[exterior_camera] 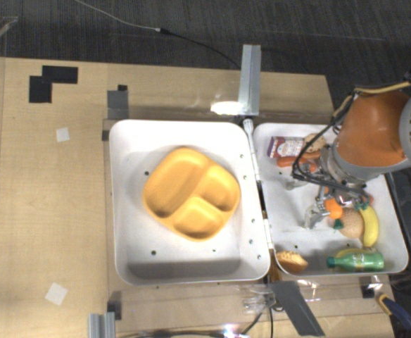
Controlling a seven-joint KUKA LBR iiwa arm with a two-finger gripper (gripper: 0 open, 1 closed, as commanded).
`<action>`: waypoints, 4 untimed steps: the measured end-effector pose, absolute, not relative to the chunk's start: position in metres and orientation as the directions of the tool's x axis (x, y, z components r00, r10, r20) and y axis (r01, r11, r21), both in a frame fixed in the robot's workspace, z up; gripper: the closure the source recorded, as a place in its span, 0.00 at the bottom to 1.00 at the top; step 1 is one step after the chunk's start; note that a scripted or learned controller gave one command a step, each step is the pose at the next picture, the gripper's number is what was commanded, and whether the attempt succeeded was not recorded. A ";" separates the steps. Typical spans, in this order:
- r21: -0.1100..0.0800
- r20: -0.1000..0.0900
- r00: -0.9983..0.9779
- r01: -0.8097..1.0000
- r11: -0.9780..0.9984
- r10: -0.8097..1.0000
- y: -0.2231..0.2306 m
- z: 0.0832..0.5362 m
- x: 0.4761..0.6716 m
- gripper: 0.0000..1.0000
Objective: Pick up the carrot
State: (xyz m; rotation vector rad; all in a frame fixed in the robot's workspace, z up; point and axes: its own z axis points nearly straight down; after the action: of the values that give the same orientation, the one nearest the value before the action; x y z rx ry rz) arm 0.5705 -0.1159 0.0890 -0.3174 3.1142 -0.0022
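nearest, at 5 o'clock: green plastic bottle (356,260) along right white bin (283,220) front wall. small orange carrot (333,205) just above, beside yellow banana (369,225), under claw (323,210). claw's opening: cannot tell. risk: crowded neighbours, likely snagging the banana instead.

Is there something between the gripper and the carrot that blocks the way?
Nothing visible does. The gripper is already down at the carrot in the right bin. A banana and a pale round item lie close beside the carrot, crowding it.
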 end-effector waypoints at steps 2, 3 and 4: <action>-0.004 -0.015 -0.950 -0.311 0.950 -0.311 -0.097 0.160 0.639 1.00; -0.003 -0.015 -0.993 -0.118 0.993 -0.118 -0.125 0.222 0.672 1.00; -0.002 -0.013 -0.993 -0.117 0.993 -0.117 -0.125 0.221 0.671 0.00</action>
State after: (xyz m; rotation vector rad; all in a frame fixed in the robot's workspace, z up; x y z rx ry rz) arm 0.6713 -0.1245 0.2212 -0.1839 3.1231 -0.0013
